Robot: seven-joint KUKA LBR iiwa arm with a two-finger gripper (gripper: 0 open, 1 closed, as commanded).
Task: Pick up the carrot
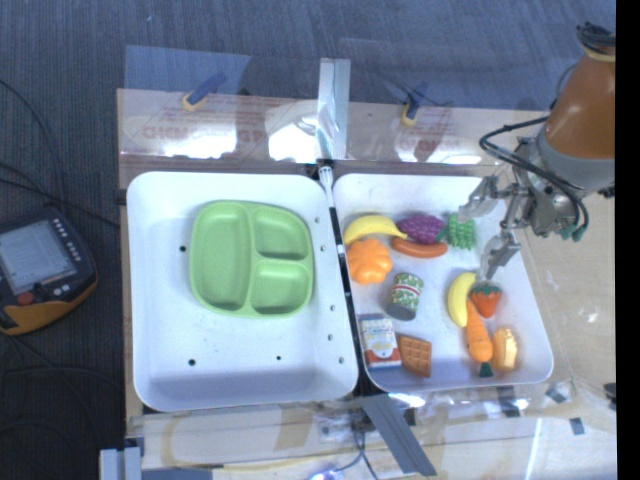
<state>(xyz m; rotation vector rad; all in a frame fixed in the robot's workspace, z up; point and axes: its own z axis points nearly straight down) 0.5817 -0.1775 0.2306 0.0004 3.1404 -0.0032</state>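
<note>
Carrot (pixel 478 339): lower right of the frame, in the right bin (pixel 535 313), lying lengthwise with its green stub toward the bottom edge.
Handling: looks like a light, stiff plastic toy, smooth and likely slippery; best taken across its thick middle.
Neighbours: strawberry (pixel 485 297) touching its top, banana (pixel 459 297) just to its left, a yellowish piece (pixel 505 349) tight against its right.
Jaws: gripper (pixel 500 230) above the strawberry; jaws spread wide, holding nothing.

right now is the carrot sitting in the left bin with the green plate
No, the carrot lies in the right bin, beside a banana, while the green plate sits in the left bin.
</note>
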